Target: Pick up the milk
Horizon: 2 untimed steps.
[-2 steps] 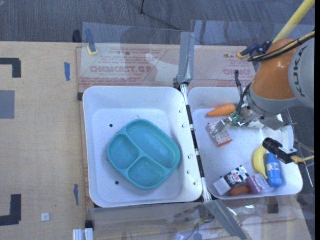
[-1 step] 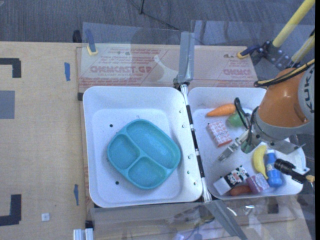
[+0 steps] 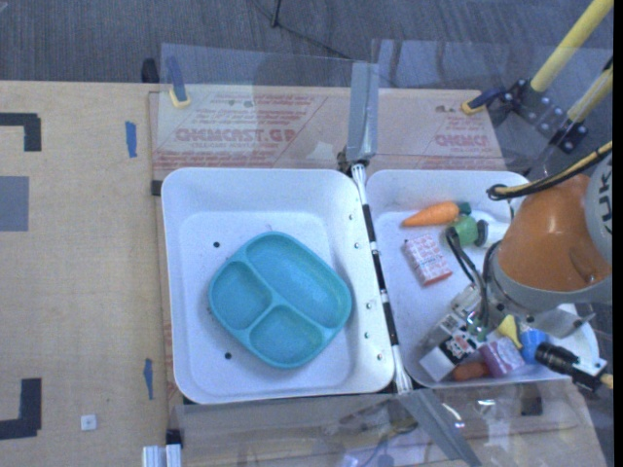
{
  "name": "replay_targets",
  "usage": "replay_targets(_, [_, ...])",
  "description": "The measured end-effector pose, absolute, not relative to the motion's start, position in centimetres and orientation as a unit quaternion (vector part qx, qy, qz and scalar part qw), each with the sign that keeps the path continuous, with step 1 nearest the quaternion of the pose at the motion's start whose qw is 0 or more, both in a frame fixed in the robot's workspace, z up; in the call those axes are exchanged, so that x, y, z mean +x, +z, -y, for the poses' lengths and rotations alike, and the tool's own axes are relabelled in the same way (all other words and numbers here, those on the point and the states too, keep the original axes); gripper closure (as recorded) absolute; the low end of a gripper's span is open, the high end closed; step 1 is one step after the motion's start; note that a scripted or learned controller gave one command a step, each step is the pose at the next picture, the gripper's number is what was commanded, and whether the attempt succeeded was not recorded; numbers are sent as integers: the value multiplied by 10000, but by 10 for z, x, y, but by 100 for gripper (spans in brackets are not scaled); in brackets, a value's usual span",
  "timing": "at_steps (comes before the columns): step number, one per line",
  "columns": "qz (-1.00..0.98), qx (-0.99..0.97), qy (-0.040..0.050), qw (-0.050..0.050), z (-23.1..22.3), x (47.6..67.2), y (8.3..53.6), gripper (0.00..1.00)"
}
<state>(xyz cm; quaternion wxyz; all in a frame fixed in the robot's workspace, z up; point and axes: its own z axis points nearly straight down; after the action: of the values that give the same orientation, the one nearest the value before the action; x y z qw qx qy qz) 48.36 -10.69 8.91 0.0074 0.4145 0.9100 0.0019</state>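
White bins: two sit side by side on the wooden bench; the left bin point(image 3: 185, 290) and the right bin point(image 3: 414, 305) touch in the middle.
Blue plate point(image 3: 280, 300): it lies flat in the left bin and has three parts.
Milk box point(image 3: 426, 259): small, pink and white, lying flat near the middle of the right bin, apart from the hand.
Carrot point(image 3: 431, 214): orange, at the far side of the right bin, above the milk box.
Green toy point(image 3: 468, 230): just beside the carrot's leafy end.
Arm point(image 3: 550, 246): grey with a big orange part, over the right bin.
Hand point(image 3: 456, 331): low at the near side of the right bin; I cannot tell how open it is or if it has hold of anything.
Small toys point(image 3: 501, 353): yellow, blue, purple and red ones bunched next to the hand.
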Motion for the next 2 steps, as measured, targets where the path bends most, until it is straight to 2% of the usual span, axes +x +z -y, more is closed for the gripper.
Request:
replay_targets(1, [-9090, 4166, 26, 130, 109, 486, 100, 100])
replay_targets(2, [-9472, 3207, 8, 19, 41, 481, 185, 100])
